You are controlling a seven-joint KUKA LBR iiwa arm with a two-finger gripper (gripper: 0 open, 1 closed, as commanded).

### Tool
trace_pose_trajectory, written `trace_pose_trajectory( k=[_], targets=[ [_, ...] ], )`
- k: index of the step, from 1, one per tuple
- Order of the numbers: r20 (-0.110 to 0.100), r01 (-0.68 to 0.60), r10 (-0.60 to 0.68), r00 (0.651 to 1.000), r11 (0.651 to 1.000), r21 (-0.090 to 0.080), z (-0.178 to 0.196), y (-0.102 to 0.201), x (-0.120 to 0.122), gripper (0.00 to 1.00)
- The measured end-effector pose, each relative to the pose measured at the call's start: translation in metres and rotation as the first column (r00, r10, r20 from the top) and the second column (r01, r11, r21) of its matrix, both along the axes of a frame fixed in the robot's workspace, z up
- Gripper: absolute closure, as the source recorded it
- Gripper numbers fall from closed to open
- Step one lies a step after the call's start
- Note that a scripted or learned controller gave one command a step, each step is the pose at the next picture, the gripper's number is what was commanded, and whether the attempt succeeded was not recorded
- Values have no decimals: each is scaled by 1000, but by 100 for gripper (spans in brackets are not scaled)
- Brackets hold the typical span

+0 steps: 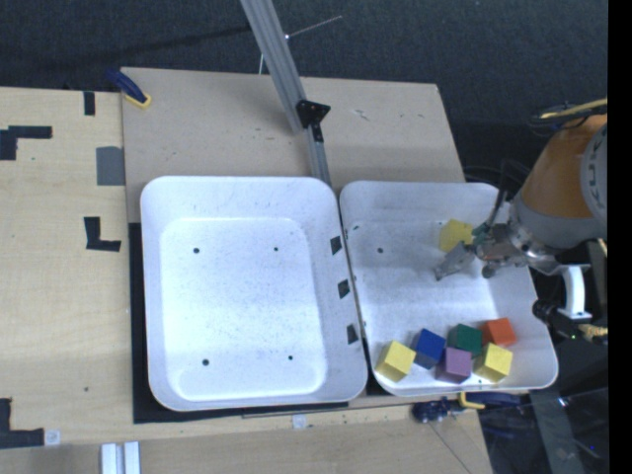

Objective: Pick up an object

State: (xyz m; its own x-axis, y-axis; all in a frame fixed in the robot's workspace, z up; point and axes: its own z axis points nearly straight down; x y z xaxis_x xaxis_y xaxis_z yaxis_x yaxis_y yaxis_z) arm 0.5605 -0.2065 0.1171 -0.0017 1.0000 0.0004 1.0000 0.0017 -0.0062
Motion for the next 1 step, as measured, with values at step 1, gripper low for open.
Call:
trace_pose_trajectory(
  k=[1],
  targets=[
    [4, -1, 1, 1000, 1000, 0, 13, 0, 1, 100]
  ],
)
